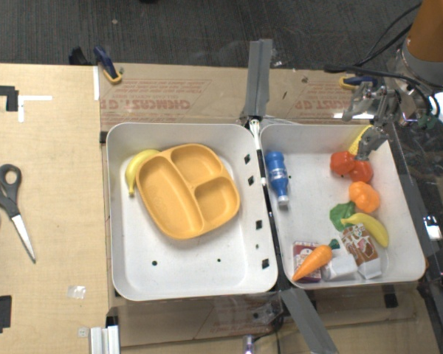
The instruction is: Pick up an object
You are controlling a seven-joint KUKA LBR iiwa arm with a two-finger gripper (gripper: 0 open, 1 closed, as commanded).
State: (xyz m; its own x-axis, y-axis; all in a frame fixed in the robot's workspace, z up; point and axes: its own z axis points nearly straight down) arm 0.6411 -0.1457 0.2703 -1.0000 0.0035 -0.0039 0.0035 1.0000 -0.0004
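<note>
My gripper [369,144] hangs at the back right corner of the right bin [310,142], just above and behind a red toy vegetable [351,166]. A small yellow piece [359,137] shows right beside the gripper's tip; I cannot tell whether it is held. In front of the red vegetable lie an orange toy fruit [364,195], a green leafy piece [342,214] and a yellow banana [374,228]. Near the front wall, a toy carrot [312,262] rests on small cartons [360,248]. A blue bottle [277,174] lies along the bin's left wall.
The left bin [133,264] holds a yellow divided plate [188,190] with a second banana [136,169] tucked at its left edge. Scissors [11,205] lie on the wooden bench far left. Cables and metal hardware [417,109] crowd the right bin's far corner.
</note>
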